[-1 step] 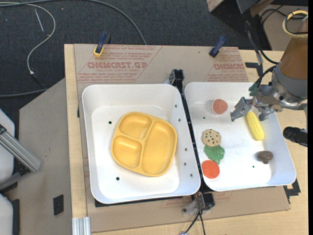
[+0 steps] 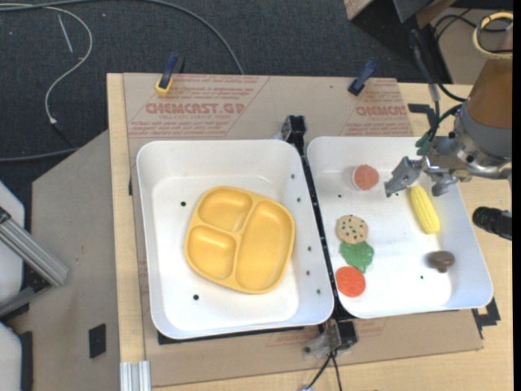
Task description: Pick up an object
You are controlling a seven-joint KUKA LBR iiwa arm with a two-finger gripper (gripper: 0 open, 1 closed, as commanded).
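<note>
**Mia:** What is closest to us?

**Ben:** The near rim of the left bin point(image 2: 236, 326). Inside that bin sits one yellow plate point(image 2: 240, 239) with three sections.

**Mia:** How many bins?

**Ben:** Two white ones, side by side. The right bin point(image 2: 480, 287) has six small things in it. I counted!

**Mia:** Tell me them.

**Ben:** One yellow corn point(image 2: 424, 208), long and bumpy, lying toward the far right part of the bin. One pink round thing point(image 2: 365, 177) at the far left part. One cookie point(image 2: 352, 229) with dark dots. One green thing point(image 2: 357, 255) just near of the cookie, touching it. One red-orange round thing point(image 2: 351, 281) just near of the green one. One small brown thing point(image 2: 441, 260) on the right, near of the corn.

**Mia:** Where is the gripper?

**Ben:** The gripper point(image 2: 421, 179) hangs over the far part of the right bin, right at the far tip of the corn. Its two grey fingers are spread apart, with nothing between them.

**Mia:** What are the bins sitting on?

**Ben:** A brown board point(image 2: 244, 104) with red letters. Two blue clamps point(image 2: 168, 72) pinch its far edge. The floor is dark carpet point(image 2: 122, 15), with a thin white cable point(image 2: 65, 63) lying on it at the far left.
</note>
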